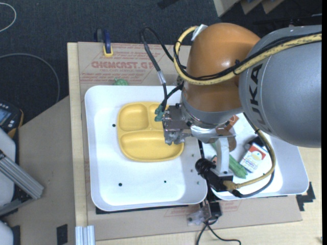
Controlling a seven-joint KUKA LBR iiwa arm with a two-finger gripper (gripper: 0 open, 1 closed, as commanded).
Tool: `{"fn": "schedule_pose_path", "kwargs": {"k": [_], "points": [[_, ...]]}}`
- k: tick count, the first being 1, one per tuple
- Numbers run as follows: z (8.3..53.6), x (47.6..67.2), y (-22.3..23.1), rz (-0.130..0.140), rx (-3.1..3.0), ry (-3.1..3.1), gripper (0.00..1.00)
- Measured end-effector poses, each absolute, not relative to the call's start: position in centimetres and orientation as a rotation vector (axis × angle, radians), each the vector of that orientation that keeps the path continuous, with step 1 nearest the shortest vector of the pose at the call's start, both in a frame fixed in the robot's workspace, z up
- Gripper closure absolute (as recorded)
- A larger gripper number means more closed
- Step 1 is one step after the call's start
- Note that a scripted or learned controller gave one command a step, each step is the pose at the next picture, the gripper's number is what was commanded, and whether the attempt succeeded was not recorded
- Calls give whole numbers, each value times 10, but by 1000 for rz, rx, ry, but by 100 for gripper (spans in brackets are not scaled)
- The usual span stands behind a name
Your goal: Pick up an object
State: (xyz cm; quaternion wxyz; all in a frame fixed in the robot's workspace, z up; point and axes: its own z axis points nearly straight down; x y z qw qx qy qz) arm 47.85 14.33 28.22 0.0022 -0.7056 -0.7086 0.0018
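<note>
the pincer (172, 132) hangs low at the right rim of the yellow plate (145, 131) in the left bin (102, 152), its grip impossible to tell, nothing visibly lifted yet.

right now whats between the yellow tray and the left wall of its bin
Nothing: in the camera view, bare white bin floor separates the yellow tray from the left wall.

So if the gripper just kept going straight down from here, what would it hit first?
Most likely the yellow divided plate in the left bin: the gripper points down over the plate's right edge. Depth is unclear, so it could clip the rim.
</note>
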Motion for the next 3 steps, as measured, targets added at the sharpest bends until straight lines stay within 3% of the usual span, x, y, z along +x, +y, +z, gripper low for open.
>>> {"fn": "schedule_pose_path", "kwargs": {"k": [1, 2, 3], "points": [[388, 480, 203, -21, -2215, -2234, 100], [379, 479, 198, 3, -2219, -2222, 100], [341, 478, 225, 8, -2216, -2222, 100]]}}
